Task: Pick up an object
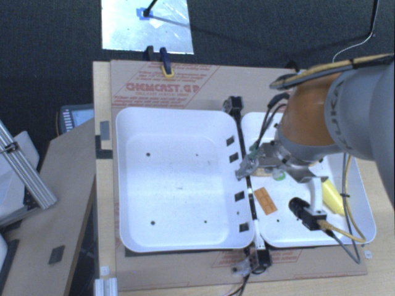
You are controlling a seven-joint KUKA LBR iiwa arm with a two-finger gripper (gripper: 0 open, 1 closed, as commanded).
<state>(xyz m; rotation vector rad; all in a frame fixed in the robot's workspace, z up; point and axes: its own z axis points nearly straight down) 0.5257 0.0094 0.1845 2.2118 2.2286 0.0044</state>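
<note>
Jaws hang over the right bin (281, 230), open or closed I can't tell; just beside them, a flat, rectangular orange tile (265, 200).

Even, fairly bright light fell from above. The two shallow white plastic bins (179, 184) were nearly washed out, with faint shadows along their walls. The shiny square metal sheet (147, 16) caught glare. The grey-and-orange robot arm (333, 113) looked soft, and the metal gripper (259, 164) beneath it was shaded and blurred.
</note>
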